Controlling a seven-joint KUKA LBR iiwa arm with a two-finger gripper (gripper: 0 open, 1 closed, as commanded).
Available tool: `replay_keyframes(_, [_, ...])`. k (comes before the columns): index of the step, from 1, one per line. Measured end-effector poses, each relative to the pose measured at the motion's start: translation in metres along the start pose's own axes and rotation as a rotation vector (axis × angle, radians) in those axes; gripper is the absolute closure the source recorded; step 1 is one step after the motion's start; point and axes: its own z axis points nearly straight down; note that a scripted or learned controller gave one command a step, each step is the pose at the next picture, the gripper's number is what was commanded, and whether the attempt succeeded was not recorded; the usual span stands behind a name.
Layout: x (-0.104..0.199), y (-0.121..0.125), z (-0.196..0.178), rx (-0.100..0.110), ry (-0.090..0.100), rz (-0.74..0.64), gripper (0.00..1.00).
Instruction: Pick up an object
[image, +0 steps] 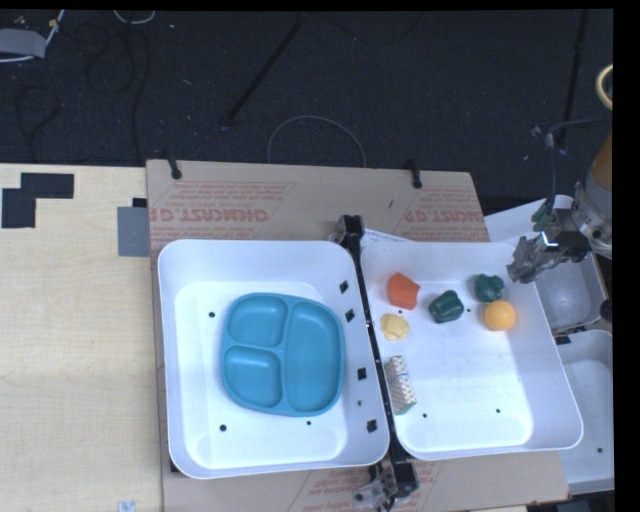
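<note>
Just left of the gripper (527, 262), orange ball (499, 316) and teal object (488, 288).

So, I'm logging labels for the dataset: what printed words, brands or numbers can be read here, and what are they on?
"CHEMCAST GP": red print on the brown board under the bins, upside down and repeated; it is blurred, so this reading is uncertain.
More red print on the board's front edge: too blurred to read.
Patterned packet in the right bin: any print is too small to read.
</note>
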Motion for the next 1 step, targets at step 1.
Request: replay_keyframes(1, [0.0503,-0.0132,0.017,0.008,0.004,-0.002,1.0])
